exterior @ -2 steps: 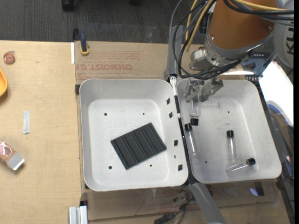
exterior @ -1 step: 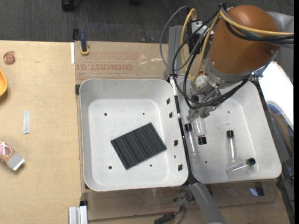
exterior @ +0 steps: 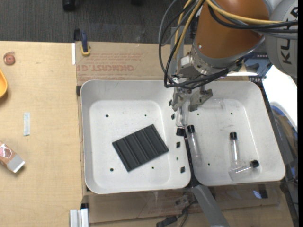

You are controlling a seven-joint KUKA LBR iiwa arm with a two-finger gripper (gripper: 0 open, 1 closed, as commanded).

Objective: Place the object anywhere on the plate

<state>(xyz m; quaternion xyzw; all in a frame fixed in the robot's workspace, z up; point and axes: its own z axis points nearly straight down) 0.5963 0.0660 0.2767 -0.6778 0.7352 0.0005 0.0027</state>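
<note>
Your dark ribbed plate (exterior: 140,147) bears nothing yet. The gripper (exterior: 183,122) hangs over the clear tube (exterior: 193,143) at the right bin's (exterior: 265,103) left edge; you cannot tell its jaw state.

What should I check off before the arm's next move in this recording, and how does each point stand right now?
1. Plate lies flat in the left bin, nothing on it: ok.
2. Objects to pick are present: three clear black-capped tubes in the right bin: ok.
3. Gripper is low at the divide between the bins, next to the nearest tube: ok.
4. That tube is secured in the gripper: cannot tell.
5. Other two tubes lie apart from the gripper: ok.
</note>
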